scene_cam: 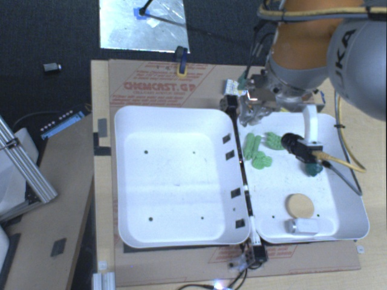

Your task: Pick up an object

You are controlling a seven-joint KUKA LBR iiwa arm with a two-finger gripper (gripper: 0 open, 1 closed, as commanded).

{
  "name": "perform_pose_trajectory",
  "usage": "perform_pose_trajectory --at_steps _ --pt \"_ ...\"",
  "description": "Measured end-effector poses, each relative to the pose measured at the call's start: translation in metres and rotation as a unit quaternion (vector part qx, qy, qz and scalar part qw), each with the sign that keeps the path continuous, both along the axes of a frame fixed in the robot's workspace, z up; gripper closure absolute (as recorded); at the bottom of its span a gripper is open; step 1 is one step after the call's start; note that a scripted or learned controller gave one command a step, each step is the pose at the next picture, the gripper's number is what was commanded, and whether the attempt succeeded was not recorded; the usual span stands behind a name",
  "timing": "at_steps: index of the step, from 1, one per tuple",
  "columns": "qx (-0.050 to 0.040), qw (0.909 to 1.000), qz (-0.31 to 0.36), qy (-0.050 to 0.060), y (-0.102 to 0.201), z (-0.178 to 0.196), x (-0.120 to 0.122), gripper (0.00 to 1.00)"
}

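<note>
My gripper (249, 115) hangs over the far left corner of the right bin (347, 207), close to the wall between the two bins. Just in front of it lie light green ridged pieces (256, 150), with another green piece (274, 139) to their right. A small teal object (314, 170) lies further right. Near the front of this bin rest a tan round disc (300, 205) and a white and grey block (302, 225). Nothing shows between the gripper and these things.
The left bin (130, 222) stands beside the right one, joined along a ridge with black clips (230, 155). Both rest on a cardboard sheet (157, 83). A blue and yellow clamp (181, 62) stands at the cardboard's far edge.
</note>
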State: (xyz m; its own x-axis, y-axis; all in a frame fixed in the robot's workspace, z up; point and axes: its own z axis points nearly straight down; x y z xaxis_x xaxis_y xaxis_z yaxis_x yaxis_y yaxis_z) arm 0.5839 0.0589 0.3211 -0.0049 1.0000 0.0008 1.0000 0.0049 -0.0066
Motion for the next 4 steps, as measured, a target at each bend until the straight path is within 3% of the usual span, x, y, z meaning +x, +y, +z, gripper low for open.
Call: perform_pose_trajectory --at_steps 1,2,3,4 --pt "0.0002 1.0000 -0.002 -0.004 -0.008 0.017 -0.037 1.00" --pt "0.0000 1.0000 -0.002 -0.005 -0.016 0.033 -0.049 1.00" --pt "0.0025 0.9999 0.005 -0.009 0.078 0.115 -0.048 1.00" --pt "0.0003 1.0000 0.000 -0.009 0.085 0.160 0.024 1.00"
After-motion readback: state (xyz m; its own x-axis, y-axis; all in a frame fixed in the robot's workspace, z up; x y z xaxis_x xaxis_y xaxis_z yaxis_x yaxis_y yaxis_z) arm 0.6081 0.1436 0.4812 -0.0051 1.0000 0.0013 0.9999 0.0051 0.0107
